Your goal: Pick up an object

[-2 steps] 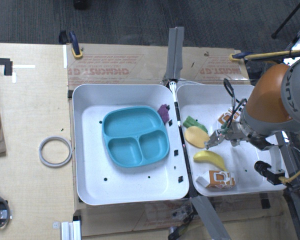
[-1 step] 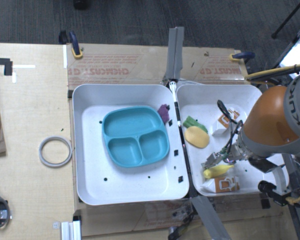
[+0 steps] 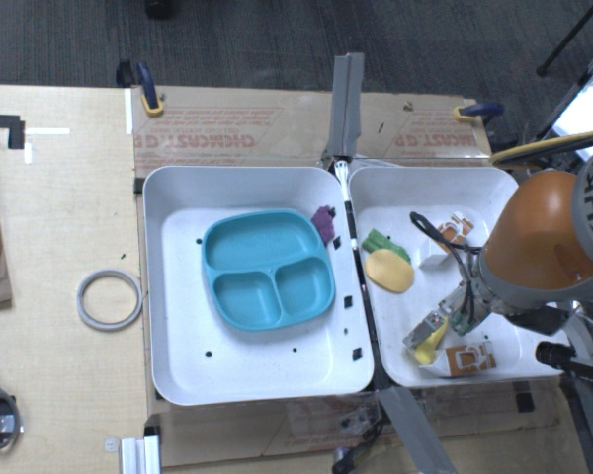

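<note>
My gripper (image 3: 427, 338) hangs low over the front of the right bin (image 3: 504, 181), reaching in from the right under the orange wrist band. A small yellow thing (image 3: 433, 350) lies right at its tip; whether it is gripped is hidden. Just right of it sits an orange-and-white packet (image 3: 469, 359). Further left in the same bin lie a yellow lemon-shaped object (image 3: 389, 271) and a green piece (image 3: 382, 243) touching it. Another orange-and-white packet (image 3: 457, 230) and a black curved thing (image 3: 430, 230) sit toward the back.
The left bin (image 3: 178, 363) holds a blue divided plate (image 3: 269, 270) with a small purple object (image 3: 323, 222) at its far right corner. A grey ring (image 3: 110, 298) lies on the wooden bench to the left. The wall between the bins (image 3: 357, 284) runs close to my gripper's left.
</note>
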Robot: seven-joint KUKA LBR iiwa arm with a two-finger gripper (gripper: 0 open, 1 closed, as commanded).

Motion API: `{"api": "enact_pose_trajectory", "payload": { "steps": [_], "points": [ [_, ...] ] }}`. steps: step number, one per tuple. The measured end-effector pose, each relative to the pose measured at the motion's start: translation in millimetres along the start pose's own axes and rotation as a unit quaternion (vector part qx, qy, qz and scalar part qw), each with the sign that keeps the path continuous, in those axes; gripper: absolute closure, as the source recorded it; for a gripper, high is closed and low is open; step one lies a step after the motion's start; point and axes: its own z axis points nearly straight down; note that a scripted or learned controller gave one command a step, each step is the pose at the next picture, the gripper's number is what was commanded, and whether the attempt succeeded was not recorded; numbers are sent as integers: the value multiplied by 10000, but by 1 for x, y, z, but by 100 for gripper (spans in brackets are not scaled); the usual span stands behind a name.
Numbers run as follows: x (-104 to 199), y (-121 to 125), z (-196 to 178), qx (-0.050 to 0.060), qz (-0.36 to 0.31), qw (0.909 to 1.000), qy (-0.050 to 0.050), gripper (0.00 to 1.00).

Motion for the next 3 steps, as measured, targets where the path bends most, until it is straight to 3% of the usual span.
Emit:
{"api": "enact_pose_trajectory", "payload": {
  "steps": [1, 2, 3],
  "points": [
    [-2, 0, -8, -2, 33, 10000, 6, 100],
    [-2, -5, 1, 21, 1857, 9826, 11, 100],
    [-19, -16, 1, 18, 2349, 9720, 7, 100]
  ]
}}
